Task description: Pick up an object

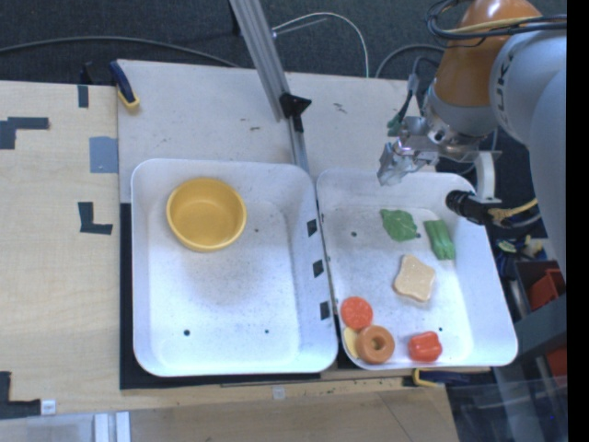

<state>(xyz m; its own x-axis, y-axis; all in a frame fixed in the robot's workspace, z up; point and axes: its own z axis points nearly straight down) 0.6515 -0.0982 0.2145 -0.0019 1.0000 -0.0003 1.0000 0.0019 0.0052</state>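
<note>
The arm (515,63) is reaching in from the right, positioning the gripper (398,168) above the far rim of the right bin (479,293); the finger spacing cannot be determined. The left bin (221,339) is holding a yellow bowl (206,213) at its far left. In the right bin, a bread slice (415,278) is lying centrally, two green pieces (399,225) (440,239) farther back, and a doughnut (376,343), tomato slice (356,313) and red piece (424,346) along the near edge.

Toy foods (414,278) loose in right bin (479,274)
</note>
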